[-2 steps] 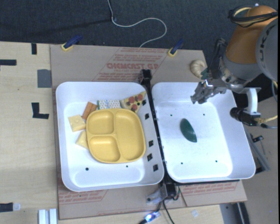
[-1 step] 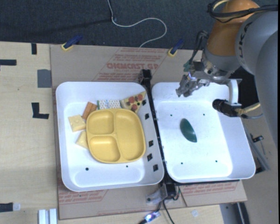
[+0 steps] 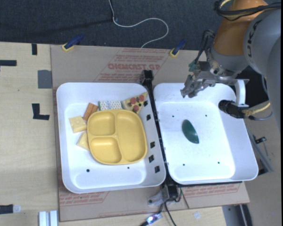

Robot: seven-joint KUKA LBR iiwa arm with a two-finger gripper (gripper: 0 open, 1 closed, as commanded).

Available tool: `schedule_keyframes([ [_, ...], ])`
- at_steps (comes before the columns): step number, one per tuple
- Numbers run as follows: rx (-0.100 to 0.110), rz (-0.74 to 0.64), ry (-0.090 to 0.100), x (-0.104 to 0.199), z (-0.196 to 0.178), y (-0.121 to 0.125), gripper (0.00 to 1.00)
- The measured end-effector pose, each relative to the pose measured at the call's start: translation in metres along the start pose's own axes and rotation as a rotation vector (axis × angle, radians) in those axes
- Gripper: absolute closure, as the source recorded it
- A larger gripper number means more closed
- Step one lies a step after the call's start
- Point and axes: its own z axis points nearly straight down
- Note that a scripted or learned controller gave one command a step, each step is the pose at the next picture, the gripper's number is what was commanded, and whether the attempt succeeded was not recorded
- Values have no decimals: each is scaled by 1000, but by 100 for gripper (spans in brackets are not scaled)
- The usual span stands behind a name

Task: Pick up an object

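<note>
Cardboard covers the counter (image 3: 28, 126); the tool (image 3: 187, 91), empty, its spread unclear, hangs above the green object (image 3: 190, 131), likely lining up.

Dark green oval object (image 3: 190, 131) flat in right bin (image 3: 236, 166)

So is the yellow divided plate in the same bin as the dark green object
No, the yellow divided plate lies in the left bin, while the dark green object lies in the right bin.

glossy white plastic bins (image 3: 132, 180); smooth matt yellow plastic plate (image 3: 117, 136); cardboard underlay (image 3: 127, 62).
</note>
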Motion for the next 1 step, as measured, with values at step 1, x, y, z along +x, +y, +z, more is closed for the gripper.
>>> schedule_keyframes([
  [1, 2, 1, -1, 5, 2, 0, 100],
])
